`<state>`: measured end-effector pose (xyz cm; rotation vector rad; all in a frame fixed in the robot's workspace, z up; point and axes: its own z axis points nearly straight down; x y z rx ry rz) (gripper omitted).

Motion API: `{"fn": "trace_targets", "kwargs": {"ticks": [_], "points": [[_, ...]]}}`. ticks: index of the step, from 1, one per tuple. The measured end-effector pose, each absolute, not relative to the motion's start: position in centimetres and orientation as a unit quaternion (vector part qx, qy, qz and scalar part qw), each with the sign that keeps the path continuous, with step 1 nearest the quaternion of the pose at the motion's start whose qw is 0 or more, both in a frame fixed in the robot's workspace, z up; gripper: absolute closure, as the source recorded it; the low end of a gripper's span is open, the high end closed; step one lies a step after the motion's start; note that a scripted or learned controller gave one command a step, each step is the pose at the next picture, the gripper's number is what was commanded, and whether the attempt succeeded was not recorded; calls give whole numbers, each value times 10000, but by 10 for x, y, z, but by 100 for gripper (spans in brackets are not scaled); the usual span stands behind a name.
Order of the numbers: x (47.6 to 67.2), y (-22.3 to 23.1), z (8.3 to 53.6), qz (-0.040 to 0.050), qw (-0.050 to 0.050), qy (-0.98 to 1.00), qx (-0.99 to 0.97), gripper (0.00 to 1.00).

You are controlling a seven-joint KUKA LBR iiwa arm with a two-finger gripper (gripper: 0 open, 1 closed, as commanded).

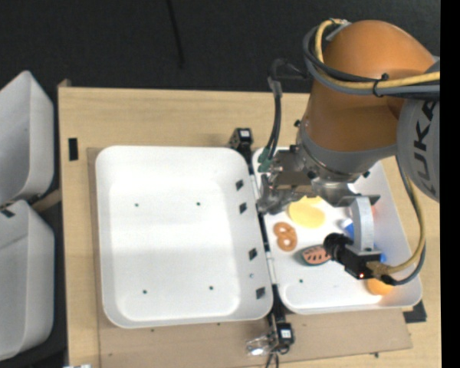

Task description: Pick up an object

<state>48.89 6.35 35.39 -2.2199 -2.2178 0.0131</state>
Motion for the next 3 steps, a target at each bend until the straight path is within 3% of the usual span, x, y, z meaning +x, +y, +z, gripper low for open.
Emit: {"fn": "trace_targets", "kwargs": {"ticks": [1,2,3], "points": [[492,70,510,-59,-52,-7084,-7058,100],[546,78,375,72,35,-7071,-7071,100],[550,122,413,6,-3,-7090,-7052,100]]}}
